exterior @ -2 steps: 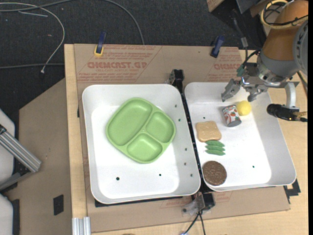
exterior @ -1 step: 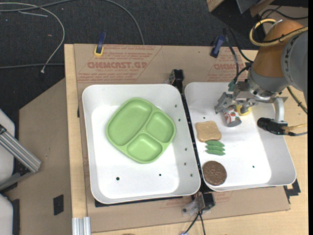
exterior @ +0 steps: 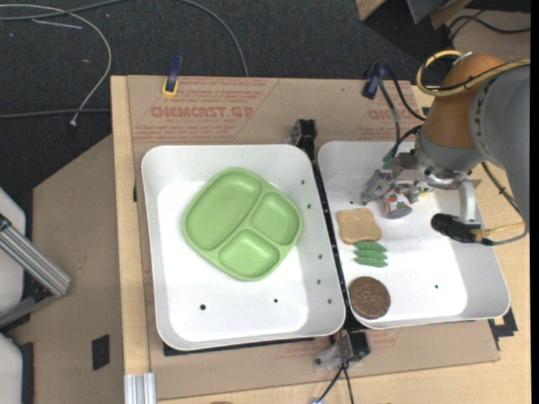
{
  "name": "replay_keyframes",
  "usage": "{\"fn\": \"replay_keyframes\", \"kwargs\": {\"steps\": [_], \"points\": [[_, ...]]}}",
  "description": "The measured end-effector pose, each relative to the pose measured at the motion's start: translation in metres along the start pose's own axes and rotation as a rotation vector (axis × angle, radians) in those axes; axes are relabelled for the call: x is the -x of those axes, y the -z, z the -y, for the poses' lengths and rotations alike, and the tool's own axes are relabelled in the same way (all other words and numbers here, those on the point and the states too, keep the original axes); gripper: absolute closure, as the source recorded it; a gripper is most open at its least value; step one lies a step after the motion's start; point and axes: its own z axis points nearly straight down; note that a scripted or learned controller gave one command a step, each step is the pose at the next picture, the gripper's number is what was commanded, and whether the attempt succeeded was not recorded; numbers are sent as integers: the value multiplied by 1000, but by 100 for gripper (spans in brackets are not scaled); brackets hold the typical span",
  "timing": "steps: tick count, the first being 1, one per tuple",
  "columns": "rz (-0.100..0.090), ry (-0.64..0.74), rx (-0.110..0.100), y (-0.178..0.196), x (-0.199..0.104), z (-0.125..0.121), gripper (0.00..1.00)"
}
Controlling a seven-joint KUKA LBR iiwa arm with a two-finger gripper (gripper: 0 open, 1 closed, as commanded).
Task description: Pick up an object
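Toast (exterior: pixel 358 224) lies flat in the right bin (exterior: pixel 472 284), close to its left wall, a tan slice with rounded top, roughly square. Just below it sit green pea pods (exterior: pixel 370 253), nearly touching; lower still a round brown patty (exterior: pixel 369 297) rests near the bin's front-left corner. All three line up along the left wall, leaving the bin's centre and right half as bare white floor.

Gripper (exterior: pixel 397 199) hangs over the bin's upper part, up and right of the toast, apart from it. Something small, red and white, shows at its tip, but whether the fingers are spread or closed cannot be made out from here. Grey arm (exterior: pixel 497 108) with orange band (exterior: pixel 459 99) comes in from the right, above the bin's back-right corner.

Left bin (exterior: pixel 168 225) carries a green divided plate (exterior: pixel 242 223), three compartments, set about mid-floor and turned at an angle, with white margin on all sides. Cardboard (exterior: pixel 253 99) under both bins.
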Motion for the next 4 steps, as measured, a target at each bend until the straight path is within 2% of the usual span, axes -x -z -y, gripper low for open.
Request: {"fn": "replay_keyframes", "kwargs": {"steps": [1, 3, 4], "points": [[0, 0, 5, 14, 0, -1, 100], [4, 1, 12, 140, 9, -11, 100], [3, 1, 10, 174, 9, -12, 100]]}}
